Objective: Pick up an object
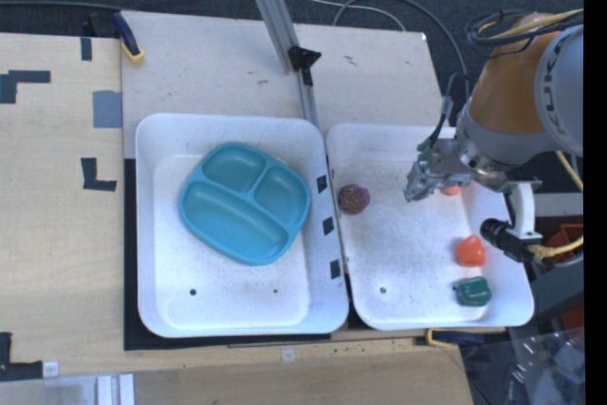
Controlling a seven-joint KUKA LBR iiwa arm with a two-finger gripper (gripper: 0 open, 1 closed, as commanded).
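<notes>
Camera view. The worktop [237, 62] carries two shallow white bins side by side. The right bin [379, 303] serves as the landmark for all positions below.

The left bin [166, 299] lies just beside the right bin and holds a blue divided plate [245, 201], resting flat.

Contents of the right bin:
- A small dark ball [354, 198] sits near the wall shared with the left bin, in the upper half of the bin floor.
- An orange piece [469, 251] sits near the outer wall, in the lower half.
- A green piece [472, 290] sits just below the orange piece, close to the lower outer corner.

The gripper [421, 185] hangs over the upper middle of the right bin, well apart from the orange and green pieces and nearer to the ball. Nothing shows between the jaws. Whether the jaws are spread or pressed together cannot be told from this angle.

Handling judgement: the ball is the nearest candidate. It appears small and light, with a rough surface that should resist slipping, but its round form may roll under uneven contact. Take hold across its widest part, jaws straddling the centre. Its firmness cannot be judged.
</notes>
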